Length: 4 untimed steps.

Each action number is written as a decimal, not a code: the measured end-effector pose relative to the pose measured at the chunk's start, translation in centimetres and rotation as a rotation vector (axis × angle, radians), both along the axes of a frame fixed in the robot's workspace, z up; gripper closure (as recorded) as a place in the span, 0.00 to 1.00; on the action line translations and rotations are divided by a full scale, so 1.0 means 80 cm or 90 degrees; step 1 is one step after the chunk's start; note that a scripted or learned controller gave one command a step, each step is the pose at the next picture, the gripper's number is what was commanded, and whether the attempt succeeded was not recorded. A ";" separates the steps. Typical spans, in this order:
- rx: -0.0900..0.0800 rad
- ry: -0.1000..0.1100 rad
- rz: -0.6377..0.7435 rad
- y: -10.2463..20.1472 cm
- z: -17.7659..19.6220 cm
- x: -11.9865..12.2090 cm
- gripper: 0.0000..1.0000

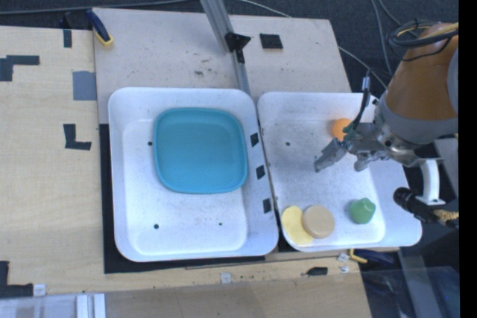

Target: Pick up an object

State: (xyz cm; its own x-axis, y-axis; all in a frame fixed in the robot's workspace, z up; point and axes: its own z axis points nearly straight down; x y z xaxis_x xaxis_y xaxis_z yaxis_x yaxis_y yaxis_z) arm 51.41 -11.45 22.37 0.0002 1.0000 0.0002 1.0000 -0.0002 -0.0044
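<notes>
Open jaws [343, 160] over right bin [298, 119], beside orange object [340, 128]

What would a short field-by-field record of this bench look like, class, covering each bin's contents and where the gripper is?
left bin: holds a blue square plate
right bin: holds an orange object, a green object, a tan round piece and a yellow piece
tan and yellow pieces: touching, tan overlapping yellow, at the near edge
gripper: over the right bin, fingers spread, nothing between them
orange object: beside the gripper, partly hidden by it
</notes>
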 end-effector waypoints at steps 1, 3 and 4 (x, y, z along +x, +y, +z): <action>0.000 0.001 0.000 -0.007 -0.075 0.003 0.00; 0.000 -0.002 0.001 -0.010 -0.114 0.002 1.00; 0.000 -0.004 0.000 -0.017 -0.060 0.006 1.00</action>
